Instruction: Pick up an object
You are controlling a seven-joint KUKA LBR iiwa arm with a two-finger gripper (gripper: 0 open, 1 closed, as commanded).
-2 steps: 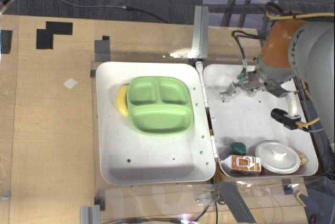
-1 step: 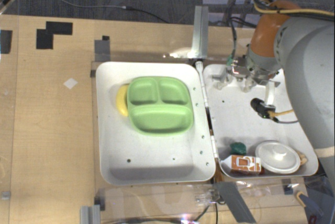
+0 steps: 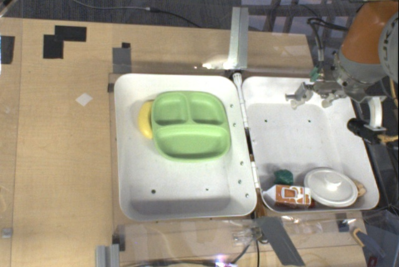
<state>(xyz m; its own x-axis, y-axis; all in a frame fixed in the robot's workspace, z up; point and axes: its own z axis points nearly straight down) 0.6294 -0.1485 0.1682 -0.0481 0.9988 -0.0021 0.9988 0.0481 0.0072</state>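
Gripper [image 3: 310,97] sits over the far strip of the right bin [image 3: 280,141], at the end of the grey arm [image 3: 374,53], whose orange band lies just to the right of it in the view. The two metal fingers [image 3: 293,97] appear spread apart, released, with nothing between them; under them is bare white bin floor. Candidate objects for the pick are all well apart from the fingers. Three lie in the right bin along its near wall, toward the bottom of the view from the fingertips: a small dark green object [image 3: 284,176] almost straight below the fingers in the view, an orange-and-white carton [image 3: 293,196] just beyond it and touching or nearly touching the near wall, and a white round lidded dish [image 3: 333,186] to the right of the carton, pressed close against it. The green object sits just beside the carton's upper edge; whether they touch cannot be told. The other two objects are in the left bin [image 3: 131,191], left of the fingers and across the divider between the bins: a green divided plate [image 3: 189,124] with three compartments lies flat in the bin's far half, and a yellow object [image 3: 144,120], likely a banana, shows at the plate's far left edge, partly tucked under it. The fingers touch none of these.
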